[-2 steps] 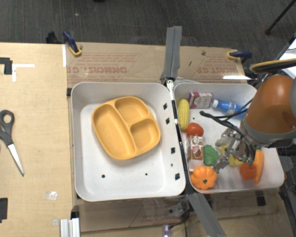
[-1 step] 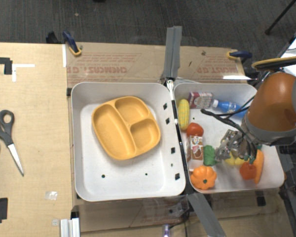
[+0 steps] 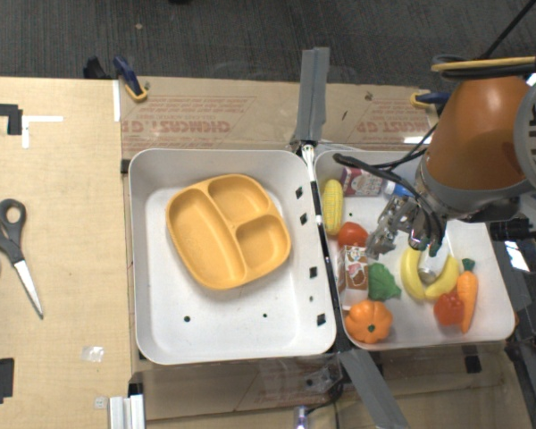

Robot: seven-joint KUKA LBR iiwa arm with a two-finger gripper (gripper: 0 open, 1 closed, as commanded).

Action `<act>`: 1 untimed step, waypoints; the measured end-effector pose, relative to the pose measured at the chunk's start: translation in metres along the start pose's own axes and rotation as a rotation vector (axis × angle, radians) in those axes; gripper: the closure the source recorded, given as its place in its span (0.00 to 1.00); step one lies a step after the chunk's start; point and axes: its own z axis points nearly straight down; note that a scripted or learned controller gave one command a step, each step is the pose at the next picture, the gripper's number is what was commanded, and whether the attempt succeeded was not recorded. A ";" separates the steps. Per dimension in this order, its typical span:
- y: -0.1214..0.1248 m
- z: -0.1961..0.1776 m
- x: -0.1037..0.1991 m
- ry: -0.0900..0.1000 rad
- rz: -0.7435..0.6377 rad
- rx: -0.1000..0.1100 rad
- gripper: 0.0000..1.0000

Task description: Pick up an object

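I could not tell how my jaws stood; my gripper (image 3: 409,232) hung low in the right bin (image 3: 491,329), just above the bananas (image 3: 426,275). To pick well, I judged I should centre over the bananas, clear of carrot (image 3: 467,298) and broccoli (image 3: 383,282).

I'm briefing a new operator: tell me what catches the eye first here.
A yellow divided plate lies alone in the left bin. The right bin is crowded with toy food: corn, bananas, carrot. The end effector hangs above them.
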 end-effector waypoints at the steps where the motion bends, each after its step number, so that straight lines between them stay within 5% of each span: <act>1: -0.062 0.100 0.018 0.001 -0.244 0.001 1.00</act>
